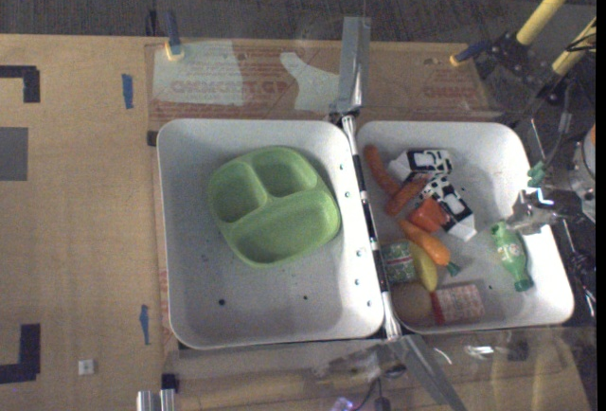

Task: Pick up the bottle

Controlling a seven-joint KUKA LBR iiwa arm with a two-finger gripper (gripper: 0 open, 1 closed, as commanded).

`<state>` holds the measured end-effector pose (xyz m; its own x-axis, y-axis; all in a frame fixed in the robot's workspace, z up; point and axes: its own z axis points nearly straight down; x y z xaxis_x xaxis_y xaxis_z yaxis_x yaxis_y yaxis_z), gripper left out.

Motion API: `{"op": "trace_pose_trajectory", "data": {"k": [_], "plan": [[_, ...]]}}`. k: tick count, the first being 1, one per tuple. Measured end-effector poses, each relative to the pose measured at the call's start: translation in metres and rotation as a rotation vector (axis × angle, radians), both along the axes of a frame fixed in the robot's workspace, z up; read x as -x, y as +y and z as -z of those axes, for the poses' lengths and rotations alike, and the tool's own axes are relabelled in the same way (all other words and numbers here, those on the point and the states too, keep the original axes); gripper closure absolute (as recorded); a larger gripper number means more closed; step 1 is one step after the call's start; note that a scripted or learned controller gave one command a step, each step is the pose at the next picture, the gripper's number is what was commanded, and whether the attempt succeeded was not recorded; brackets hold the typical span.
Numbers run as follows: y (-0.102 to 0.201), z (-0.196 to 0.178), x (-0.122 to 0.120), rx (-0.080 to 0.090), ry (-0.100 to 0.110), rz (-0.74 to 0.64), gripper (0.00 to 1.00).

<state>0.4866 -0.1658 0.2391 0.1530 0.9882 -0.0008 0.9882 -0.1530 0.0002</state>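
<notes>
Left bin (180,239): we see a green divided plate (273,205) in it. We leave that alone.
Right bin (544,300): toys crowd its 9 o'clock side, such as carrots (383,170), a black and white toy (431,161) and a red box (458,303).
Bottle (510,256): it is green and lies flat near the bin's 3 o'clock wall, with its cap toward 5 o'clock. It lies well apart from the other toys.
Gripper (532,210): we see it just past the bottle at 1 o'clock, touching nothing.
Jaws: we cannot tell if they are open or shut, since the part is small and blurry.
Arm: it comes in from 3 o'clock, low over the bin's rim.
How to do it well: we think we should move toward 7 o'clock, drop over the bottle's fat middle, squeeze across it, and mind the wall.
</notes>
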Motion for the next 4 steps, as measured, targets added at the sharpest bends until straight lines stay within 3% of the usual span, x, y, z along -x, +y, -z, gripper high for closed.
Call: {"op": "trace_pose_trajectory", "data": {"k": [1,2,3,4], "plan": [[0.0,0.0,0.0,0.0,0.0,0.0,0.0],[-0.02,0.117,0.008,-0.001,0.002,-0.022,0.0],[-0.02,0.107,0.007,0.0,0.0,-0.021,1.0],[0.01,0.018,-0.004,0.0,0.0,0.101,1.0]]}}
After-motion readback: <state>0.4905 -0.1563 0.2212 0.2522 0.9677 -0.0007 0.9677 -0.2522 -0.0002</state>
